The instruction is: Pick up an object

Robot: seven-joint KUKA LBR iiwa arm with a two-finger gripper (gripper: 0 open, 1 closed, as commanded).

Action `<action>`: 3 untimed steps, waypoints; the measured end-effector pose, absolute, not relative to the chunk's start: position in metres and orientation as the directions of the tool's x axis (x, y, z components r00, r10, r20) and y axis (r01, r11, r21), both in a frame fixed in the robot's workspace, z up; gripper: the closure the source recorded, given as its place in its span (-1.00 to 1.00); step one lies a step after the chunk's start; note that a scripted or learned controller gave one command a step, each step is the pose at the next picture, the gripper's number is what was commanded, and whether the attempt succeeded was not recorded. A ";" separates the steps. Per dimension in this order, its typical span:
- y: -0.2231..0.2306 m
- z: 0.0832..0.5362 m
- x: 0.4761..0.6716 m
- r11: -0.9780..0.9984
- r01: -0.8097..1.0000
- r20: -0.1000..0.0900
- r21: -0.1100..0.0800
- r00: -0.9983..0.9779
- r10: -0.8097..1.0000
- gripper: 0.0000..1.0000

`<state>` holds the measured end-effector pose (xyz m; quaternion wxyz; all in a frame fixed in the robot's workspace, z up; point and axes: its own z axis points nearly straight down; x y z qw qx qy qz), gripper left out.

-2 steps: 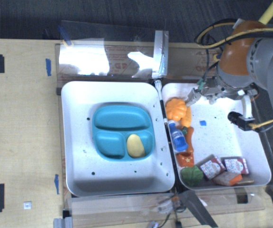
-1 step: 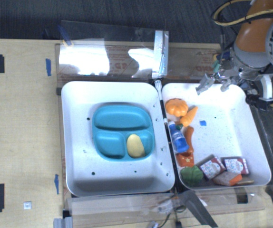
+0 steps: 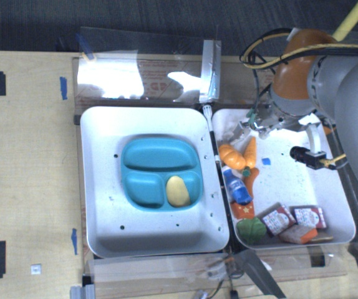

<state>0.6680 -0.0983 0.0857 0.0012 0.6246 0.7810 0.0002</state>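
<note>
Carrot (image 3: 250, 152) just below gripper (image 3: 252, 128), maybe touching.

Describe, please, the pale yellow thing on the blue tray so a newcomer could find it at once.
Start at the left white bin, which holds a blue tray with three compartments. The yellow potato lies in the tray's lower right compartment. It is smooth and egg-shaped, and it sits apart from the toys in the right bin.

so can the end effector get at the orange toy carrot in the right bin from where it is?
Probably yes: the end effector hovers just above the orange toy carrot, nothing lies over it, though an orange lump crowds its left side.
</note>
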 end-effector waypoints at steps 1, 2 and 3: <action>-0.098 0.096 0.670 0.220 0.976 -0.004 0.008 -0.220 0.976 1.00; -0.099 0.104 0.671 0.219 0.976 -0.005 0.010 -0.219 0.976 1.00; -0.013 0.187 0.669 0.139 0.990 0.002 0.008 -0.139 0.990 1.00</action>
